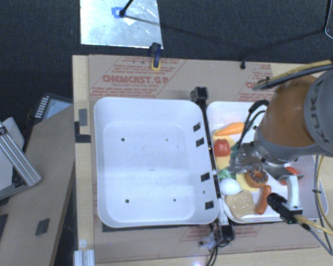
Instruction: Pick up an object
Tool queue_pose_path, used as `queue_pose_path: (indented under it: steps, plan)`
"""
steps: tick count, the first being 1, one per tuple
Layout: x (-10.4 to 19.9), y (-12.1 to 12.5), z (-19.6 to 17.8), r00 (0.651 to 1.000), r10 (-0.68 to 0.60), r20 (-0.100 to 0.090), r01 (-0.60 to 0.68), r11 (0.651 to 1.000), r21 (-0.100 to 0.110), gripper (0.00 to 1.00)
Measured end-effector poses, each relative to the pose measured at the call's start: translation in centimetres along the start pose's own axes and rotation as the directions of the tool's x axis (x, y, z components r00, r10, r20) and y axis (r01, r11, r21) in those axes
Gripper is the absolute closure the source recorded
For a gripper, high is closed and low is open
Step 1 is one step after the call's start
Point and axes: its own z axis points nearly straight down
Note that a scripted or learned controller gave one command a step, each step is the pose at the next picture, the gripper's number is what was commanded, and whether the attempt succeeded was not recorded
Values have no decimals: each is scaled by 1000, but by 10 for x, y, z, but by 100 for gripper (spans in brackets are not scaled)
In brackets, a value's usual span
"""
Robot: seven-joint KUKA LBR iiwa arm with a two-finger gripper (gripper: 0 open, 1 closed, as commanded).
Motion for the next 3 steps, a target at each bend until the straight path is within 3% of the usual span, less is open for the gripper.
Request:
queue_pose_path:
  steps: [2, 3]
  plan:
    - [81, -4, 0, 1000, -3, 0, 3, 1000, -2, 100]
    - [148, -4, 35, 1000, -4, -1, 4, 1000, 2, 100]
